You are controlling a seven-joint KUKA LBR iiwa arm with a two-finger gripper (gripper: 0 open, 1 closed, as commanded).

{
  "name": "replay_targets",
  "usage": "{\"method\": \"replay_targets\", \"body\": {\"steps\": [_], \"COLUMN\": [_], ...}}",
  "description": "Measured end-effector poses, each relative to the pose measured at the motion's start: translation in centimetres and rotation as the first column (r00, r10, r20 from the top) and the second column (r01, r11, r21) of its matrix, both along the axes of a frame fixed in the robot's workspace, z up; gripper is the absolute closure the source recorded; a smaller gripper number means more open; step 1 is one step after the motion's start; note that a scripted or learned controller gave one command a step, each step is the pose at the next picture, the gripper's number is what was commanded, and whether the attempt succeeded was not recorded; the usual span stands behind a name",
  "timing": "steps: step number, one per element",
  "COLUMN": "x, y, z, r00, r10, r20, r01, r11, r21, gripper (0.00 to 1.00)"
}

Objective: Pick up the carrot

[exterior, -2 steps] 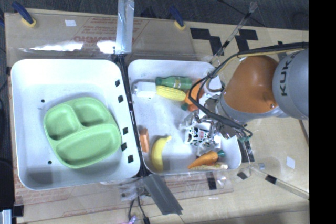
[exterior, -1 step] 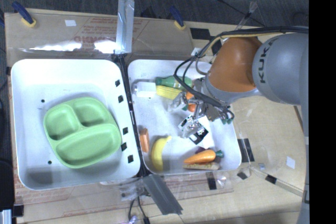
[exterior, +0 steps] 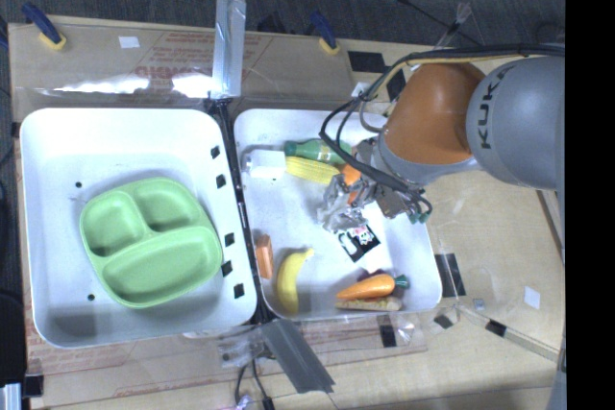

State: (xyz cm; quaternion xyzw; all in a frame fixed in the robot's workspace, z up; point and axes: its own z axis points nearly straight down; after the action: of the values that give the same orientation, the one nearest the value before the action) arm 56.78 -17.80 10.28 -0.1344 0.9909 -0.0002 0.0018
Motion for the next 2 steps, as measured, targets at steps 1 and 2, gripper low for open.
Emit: {"method": "replay_targets", "body": {"steps": [1,2], "x": [3.12,3.11], "y": [-1.20,-1.17], "z": [-1.00,-1.00], "r00": [0.944,0.944], "r10": [-0.329,-0.329], "r20": [0.000,-0.001], "r01": [0.329,0.329], "r11": [0.944,0.944], "r21": [0.000,0.000], "gripper": [1.00,0.00]}}
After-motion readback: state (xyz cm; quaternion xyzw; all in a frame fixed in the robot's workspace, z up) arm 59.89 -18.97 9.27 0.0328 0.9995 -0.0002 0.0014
